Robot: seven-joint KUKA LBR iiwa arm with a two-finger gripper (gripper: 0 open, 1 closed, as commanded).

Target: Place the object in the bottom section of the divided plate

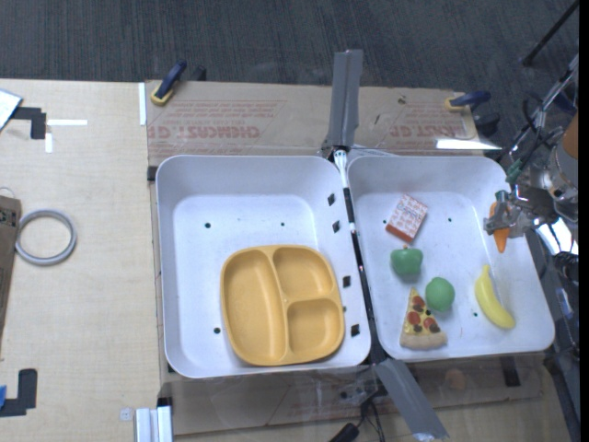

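Observation:
A yellow divided plate (230, 339) lies in the left white bin (184, 201), with one long section on its left and two smaller ones on its right. At the right bin's (460, 187) right edge, my gripper (508, 217) is shut on a small orange carrot-like object (500, 235), which hangs just above the bin's rim. The arm reaches in from the right. The gripper is far to the right of the plate, across the wall between the bins.
The right bin holds a red-and-white box (406, 217), a green pepper (406, 261), a green ball (440, 293), a pizza slice (422, 322) and a banana (493, 297). A tape roll (43, 237) lies on the bench at left. Blue clamps (168, 81) sit behind the bins.

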